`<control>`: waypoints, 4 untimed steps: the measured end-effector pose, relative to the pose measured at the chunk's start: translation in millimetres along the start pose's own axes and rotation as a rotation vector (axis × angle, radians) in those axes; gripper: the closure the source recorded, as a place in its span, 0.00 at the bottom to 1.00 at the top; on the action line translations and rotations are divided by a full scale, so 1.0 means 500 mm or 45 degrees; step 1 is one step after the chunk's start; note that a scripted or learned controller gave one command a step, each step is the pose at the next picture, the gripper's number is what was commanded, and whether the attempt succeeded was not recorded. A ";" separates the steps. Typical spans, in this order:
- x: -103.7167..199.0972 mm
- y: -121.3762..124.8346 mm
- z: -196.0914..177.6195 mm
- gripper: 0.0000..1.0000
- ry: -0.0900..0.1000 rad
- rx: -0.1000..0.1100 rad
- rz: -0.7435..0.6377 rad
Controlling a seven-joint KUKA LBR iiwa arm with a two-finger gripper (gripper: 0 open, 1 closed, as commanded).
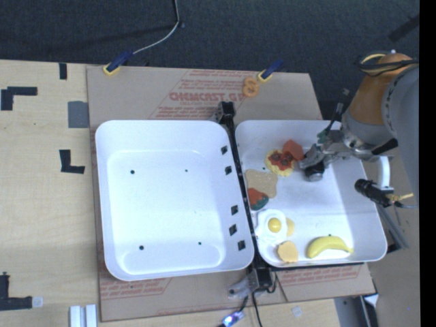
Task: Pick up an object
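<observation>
Grey fingers [312,171] beside pizza toy [280,161]

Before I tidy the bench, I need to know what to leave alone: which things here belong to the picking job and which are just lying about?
For the job:
hand
right bin
banana
fried egg
bread
pizza slice

Lying about:
left bin
blue clamps
cable
cardboard sheet
</observation>
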State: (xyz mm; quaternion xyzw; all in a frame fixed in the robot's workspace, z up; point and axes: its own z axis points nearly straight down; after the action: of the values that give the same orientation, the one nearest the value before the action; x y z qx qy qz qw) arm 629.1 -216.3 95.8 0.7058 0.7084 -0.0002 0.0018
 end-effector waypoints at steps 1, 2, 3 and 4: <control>0.098 0.083 -0.035 1.00 0.004 0.003 -0.003; 0.184 0.091 0.003 1.00 -0.009 -0.022 0.001; 0.165 -0.013 0.003 1.00 -0.002 -0.028 0.005; 0.171 -0.165 -0.034 1.00 0.003 0.009 0.007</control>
State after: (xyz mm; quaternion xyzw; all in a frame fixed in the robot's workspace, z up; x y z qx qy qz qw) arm 546.2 -131.2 112.4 0.7076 0.7066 -0.0017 -0.0017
